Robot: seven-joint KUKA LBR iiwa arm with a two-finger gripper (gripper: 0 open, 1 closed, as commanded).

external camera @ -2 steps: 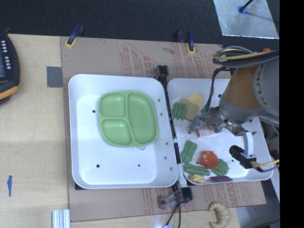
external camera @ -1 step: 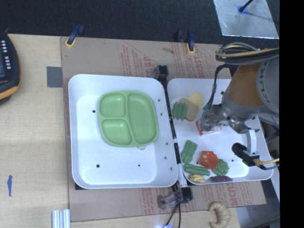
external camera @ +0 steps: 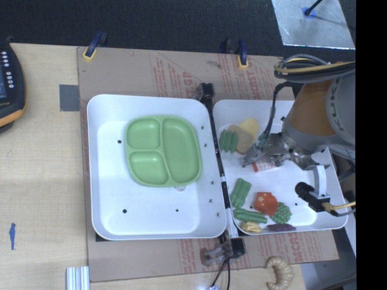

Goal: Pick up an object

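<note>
Toy food lies in your right bin (external camera: pixel 302 219), where the arm (external camera: pixel 314 113) reaches low from the right. The gripper (external camera: pixel 257 157) sits just beside a tan piece (external camera: pixel 247 132) and ridged green piece (external camera: pixel 228 141); its grip is unclear.
</note>
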